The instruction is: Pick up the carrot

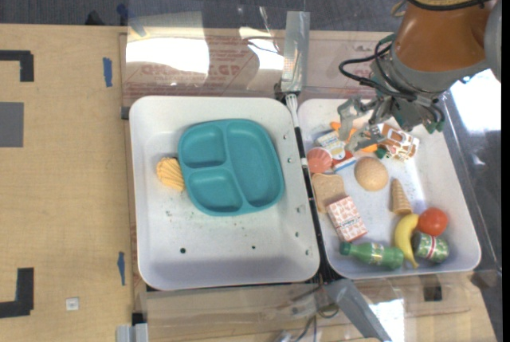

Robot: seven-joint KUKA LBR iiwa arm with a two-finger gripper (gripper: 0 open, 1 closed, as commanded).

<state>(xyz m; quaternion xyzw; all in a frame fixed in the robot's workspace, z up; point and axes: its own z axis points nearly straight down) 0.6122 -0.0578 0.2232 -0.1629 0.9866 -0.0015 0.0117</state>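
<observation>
- Spanning the lower frame, the bench [56, 173] has a tan surface; its left edge and near edge are cut off by the frame.
- Left bin [159, 253]: shallow and white, it holds a teal divided plate [231, 167], and a yellow shell-shaped item [170, 171] touches the plate's left rim, partly tucked under it.
- Right bin [462, 197]: its far end is covered by the arm [442, 13], whose orange band and grey wrist hide the bin's upper wall.
- Gripper [368, 121]: it hangs low over the far end of the right bin among small items; the fingers merge with cables and clutter, so open or closed cannot be told.
- Carrot [365, 147]: a thin orange sliver just below the gripper, partly hidden; contact with the gripper cannot be judged.
- Mid-bin items: a tan bun [370, 173], a bread slice [327, 189], a pink patterned carton [346, 218] and an ice-cream cone [399, 198].
- Near-end items: a banana [405, 238], a tomato [433, 220], a green bottle [372, 253] lying flat, and a can [431, 249] whose label is too small to read.
</observation>
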